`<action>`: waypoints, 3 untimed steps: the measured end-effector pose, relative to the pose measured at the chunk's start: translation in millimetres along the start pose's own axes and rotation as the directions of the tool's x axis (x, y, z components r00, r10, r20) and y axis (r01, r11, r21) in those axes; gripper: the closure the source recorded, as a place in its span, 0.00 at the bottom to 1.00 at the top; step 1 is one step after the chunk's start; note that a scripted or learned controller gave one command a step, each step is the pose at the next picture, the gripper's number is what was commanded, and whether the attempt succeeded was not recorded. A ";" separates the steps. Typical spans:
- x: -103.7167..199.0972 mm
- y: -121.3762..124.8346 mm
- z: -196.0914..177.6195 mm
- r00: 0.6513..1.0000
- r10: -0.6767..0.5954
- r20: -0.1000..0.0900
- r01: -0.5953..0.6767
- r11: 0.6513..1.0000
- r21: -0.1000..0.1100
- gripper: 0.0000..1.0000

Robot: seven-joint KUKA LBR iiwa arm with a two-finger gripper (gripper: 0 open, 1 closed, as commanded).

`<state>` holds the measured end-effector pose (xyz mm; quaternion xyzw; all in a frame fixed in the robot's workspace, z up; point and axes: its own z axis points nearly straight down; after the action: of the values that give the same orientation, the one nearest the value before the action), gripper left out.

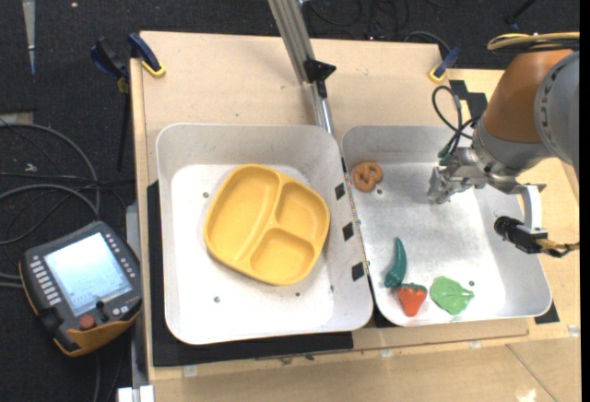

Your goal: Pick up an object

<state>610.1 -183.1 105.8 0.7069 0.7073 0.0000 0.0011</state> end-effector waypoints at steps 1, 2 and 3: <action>1.5 -6.7 -59.4 1.000 0.001 0.000 -0.001 1.000 -0.004 1.00; 1.1 -4.8 -113.2 1.000 -0.001 0.001 0.001 1.000 -0.006 1.00; 57.1 1.1 -106.3 1.000 -0.008 -0.003 0.008 1.000 0.001 1.00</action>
<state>611.0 -125.9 212.0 0.7042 0.7100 0.0008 -0.0004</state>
